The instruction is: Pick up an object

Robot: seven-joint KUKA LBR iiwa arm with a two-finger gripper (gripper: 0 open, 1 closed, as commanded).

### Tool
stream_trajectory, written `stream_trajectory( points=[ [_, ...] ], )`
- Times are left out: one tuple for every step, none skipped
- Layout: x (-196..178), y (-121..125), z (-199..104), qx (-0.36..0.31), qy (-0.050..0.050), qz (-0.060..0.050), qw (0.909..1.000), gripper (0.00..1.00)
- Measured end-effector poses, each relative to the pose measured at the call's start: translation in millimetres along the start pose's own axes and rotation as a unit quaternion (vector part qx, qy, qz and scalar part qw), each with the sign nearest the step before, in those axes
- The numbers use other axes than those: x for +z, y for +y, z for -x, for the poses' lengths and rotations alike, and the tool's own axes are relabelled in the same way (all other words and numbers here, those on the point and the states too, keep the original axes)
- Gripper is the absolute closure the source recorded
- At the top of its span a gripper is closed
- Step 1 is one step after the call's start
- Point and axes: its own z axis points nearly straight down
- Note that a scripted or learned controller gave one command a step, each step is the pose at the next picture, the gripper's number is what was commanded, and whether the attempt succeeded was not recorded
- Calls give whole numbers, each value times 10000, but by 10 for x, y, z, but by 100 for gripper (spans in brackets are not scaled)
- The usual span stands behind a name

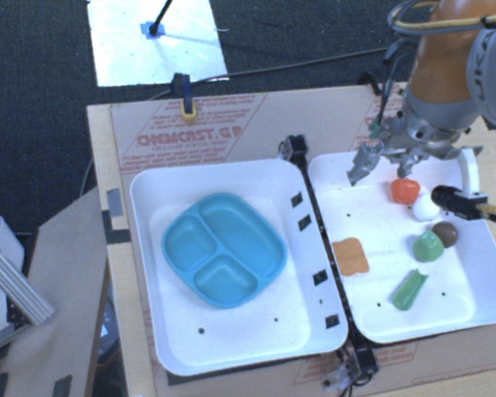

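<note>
Red "CHEMCAST GP" lettering (pixel 189 137) crosses the tabletop at twelve o'clock. The left bin (pixel 179 334) holds a blue tray (pixel 224 249). The jaws stand apart over the right bin (pixel 473 296).

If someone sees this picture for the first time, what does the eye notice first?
Probably the blue divided plate, alone in the left bin. Next the grey and orange arm at upper right, above the right bin, where small colourful objects lie, such as the red-orange one.

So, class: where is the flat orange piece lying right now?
The flat orange piece lies in the right bin, near its left wall, up-left of the green wedge.
</note>
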Motion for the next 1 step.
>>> stream_trajectory(
  points=[
    [-66,26,-1,-9,-5,61,10000,0]
  ],
)
